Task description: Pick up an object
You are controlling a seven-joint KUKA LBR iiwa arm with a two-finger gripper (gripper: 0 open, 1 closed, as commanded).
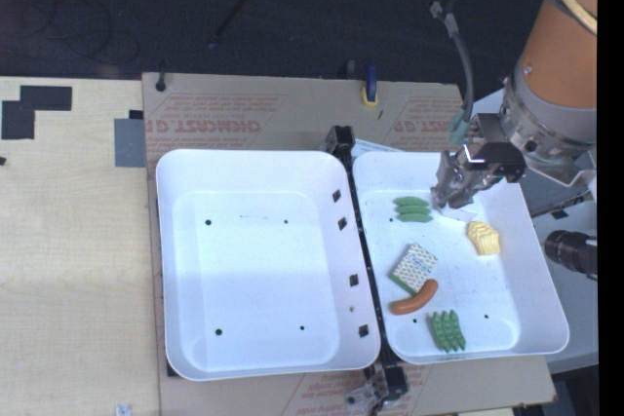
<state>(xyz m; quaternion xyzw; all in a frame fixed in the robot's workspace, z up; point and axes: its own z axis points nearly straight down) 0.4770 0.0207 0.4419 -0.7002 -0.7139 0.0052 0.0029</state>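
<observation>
Counter [68, 239]: nearest the lens at the lower edge; it carries both bins, stretching far off to the pincer's left in this view.
Left bin [185, 172]: well apart from the pincer, beyond the divider; no pick is likely there.
Right bin [541, 283]: the pincer hangs over its far end, close to the rear wall; a descent that drifts outward could strike the rim, in my judgement.
Arm [561, 34]: bulky and leaning in over the bin's far right corner; it shades what lies straight beneath the wrist.
Pincer [450, 195]: low over the bin floor; whether it is open or closed cannot be told, and nothing is visible in its grip.
Green ridged piece [448, 331]: farthest from the pincer, toward the near wall.
Checked block [415, 264]: below the pincer in the picture, touching the sausage; grabbing one may drag the other.
Sausage [413, 297]: round, likely to roll out of a pinch.
Green pod [412, 208]: just beside the pincer, to its left; likeliest target, yet a slightly offset drop would nudge it aside.
Yellow piece [483, 237]: near, on the opposite side; small, easily missed.
</observation>
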